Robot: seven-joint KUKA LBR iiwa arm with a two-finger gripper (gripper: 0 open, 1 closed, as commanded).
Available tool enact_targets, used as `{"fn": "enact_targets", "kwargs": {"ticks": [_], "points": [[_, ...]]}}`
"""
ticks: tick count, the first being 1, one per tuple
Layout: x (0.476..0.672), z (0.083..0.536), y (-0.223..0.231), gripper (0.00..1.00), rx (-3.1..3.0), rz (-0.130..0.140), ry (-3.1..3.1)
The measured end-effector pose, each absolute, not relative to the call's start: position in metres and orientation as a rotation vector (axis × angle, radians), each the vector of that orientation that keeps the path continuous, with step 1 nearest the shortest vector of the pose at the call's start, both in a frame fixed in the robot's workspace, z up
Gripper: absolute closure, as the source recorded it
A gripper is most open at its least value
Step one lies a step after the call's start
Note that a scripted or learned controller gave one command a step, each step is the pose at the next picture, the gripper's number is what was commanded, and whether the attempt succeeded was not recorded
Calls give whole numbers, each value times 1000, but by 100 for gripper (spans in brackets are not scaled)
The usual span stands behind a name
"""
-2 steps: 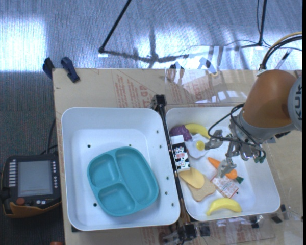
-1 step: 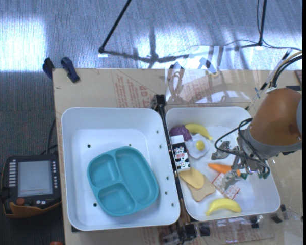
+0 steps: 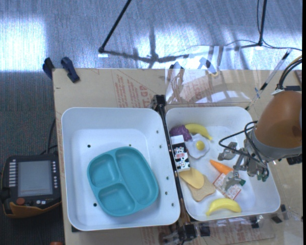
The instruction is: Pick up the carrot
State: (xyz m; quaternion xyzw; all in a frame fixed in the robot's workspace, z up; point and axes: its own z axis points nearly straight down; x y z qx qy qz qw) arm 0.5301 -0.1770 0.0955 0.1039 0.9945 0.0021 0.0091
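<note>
Centrally in the right bin we note the carrot: small, orange, tapered, lying flat, its tip toward the fried egg. Our fingers hang just right of it, near a red-and-white packet; whether they are apart we cannot tell. Brown surface beneath, grey carpet beyond. Toast, cheese and a banana crowd the carrot's lower side.

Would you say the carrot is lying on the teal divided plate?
No, the carrot lies in the right bin beside the gripper, while the plate sits in the left bin.
</note>
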Motion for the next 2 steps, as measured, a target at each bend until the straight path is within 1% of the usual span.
{"fn": "enact_targets", "kwargs": {"ticks": [1, 2], "points": [[588, 96, -207, 0, 896, 1, 2996], [590, 107, -204, 100, 885, 5, 3001]]}}
